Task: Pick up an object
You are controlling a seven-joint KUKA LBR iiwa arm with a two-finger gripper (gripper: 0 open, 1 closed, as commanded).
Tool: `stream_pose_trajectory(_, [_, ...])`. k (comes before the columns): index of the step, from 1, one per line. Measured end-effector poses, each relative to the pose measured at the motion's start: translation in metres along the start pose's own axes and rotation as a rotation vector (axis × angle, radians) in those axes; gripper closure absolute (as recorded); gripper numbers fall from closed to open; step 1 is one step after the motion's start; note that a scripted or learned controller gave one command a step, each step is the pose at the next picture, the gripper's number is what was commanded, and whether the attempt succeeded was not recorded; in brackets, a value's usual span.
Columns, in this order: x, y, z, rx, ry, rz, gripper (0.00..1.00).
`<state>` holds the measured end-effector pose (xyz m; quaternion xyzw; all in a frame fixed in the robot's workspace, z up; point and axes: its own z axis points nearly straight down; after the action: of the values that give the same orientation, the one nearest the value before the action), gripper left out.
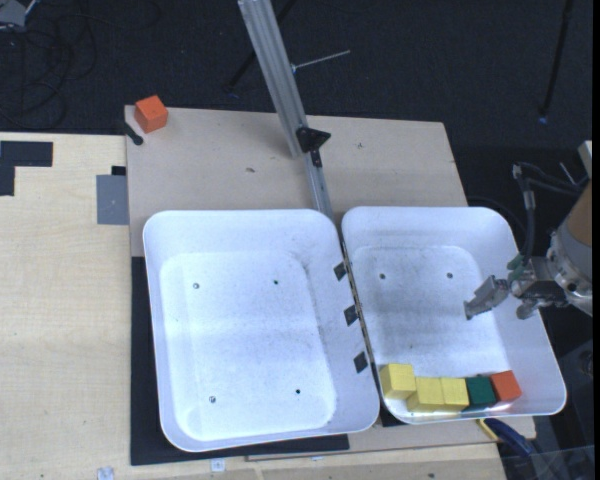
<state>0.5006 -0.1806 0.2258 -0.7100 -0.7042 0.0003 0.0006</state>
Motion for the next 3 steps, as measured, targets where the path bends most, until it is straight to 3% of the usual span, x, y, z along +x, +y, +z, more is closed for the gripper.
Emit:
stream_pose_trajectory(1, [0.037, 0.044, -0.044, -0.005, 0.0, -0.014, 0.0])
stream_pose_trajectory(2, [0.072, 0.075, -0.199, -0.009, -0.001, -0.011, 0.0])
stream_pose_trajectory(3, [0.103, 0.12, -0.319, -0.008, -0.002, -0.01, 0.0])
